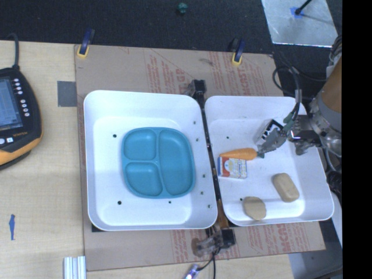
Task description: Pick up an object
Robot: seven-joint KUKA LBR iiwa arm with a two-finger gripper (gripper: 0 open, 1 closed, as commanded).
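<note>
In the right bin (232,112) lie an orange carrot-shaped piece (239,153), a small red-and-white carton (233,167), a tan oval piece (285,187) and a tan rounded piece (254,207) near the front wall. My gripper (268,140) reaches in from the right and hangs just right of the carrot's tip, over the bin floor. Its dark fingers point down-left with a small gap and nothing shows between them. The left bin (102,106) holds a blue divided plate (157,161).
A black clip (198,88) and another clamp (212,242) sit where the bins meet. A teach pendant (14,118) lies at the far left of the bench. Cables (288,77) run behind the right bin.
</note>
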